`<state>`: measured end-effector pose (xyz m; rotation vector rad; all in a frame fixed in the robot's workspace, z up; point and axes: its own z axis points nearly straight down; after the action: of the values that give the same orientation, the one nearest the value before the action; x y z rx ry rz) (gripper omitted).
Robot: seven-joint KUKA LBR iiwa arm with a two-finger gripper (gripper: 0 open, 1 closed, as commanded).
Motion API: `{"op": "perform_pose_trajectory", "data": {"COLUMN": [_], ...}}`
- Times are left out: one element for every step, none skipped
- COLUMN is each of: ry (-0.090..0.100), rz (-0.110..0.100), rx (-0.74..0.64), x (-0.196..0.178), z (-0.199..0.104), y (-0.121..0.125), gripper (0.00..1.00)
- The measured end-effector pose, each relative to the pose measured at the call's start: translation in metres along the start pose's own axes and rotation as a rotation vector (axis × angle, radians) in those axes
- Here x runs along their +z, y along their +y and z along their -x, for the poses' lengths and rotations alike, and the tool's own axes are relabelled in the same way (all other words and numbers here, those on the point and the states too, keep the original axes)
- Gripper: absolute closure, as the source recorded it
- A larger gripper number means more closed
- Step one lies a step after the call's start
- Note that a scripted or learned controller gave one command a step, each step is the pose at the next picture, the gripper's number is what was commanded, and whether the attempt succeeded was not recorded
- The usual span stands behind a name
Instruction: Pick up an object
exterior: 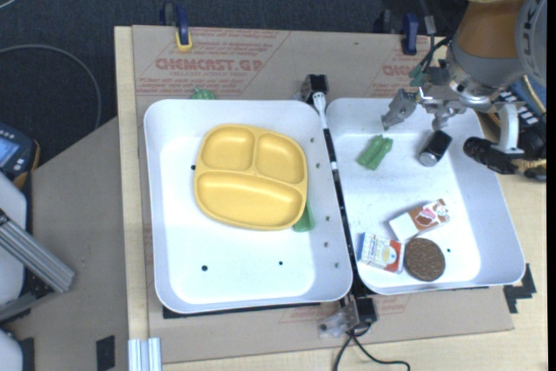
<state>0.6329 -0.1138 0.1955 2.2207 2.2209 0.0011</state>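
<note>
Green block (374,153), lying at the back of the right bin (486,195), sits just beside the empty, spread-fingered claw (417,107), which could clip the nearby dark cylinder (433,147) and miss.

A yellow tray (252,176) sits in the white left bin (174,256). The white right bin (486,213) holds a green block (375,152), a dark cylinder (433,147), a brown disc (425,259) and red-and-white packets (380,252).

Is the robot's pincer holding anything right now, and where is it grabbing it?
Nothing is held. The pincer hangs over the right bin, apart from the green block and the dark cylinder.
</note>
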Motion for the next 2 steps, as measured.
{"op": "perform_pose_trajectory", "data": {"ry": [0.004,0.004], "rz": [-0.005,0.006], "rx": [-0.008,-0.009], "x": [0.011,-0.071], "z": [-0.08,-0.154], "y": [-0.008,-0.054], "gripper": [0.0,0.0]}}
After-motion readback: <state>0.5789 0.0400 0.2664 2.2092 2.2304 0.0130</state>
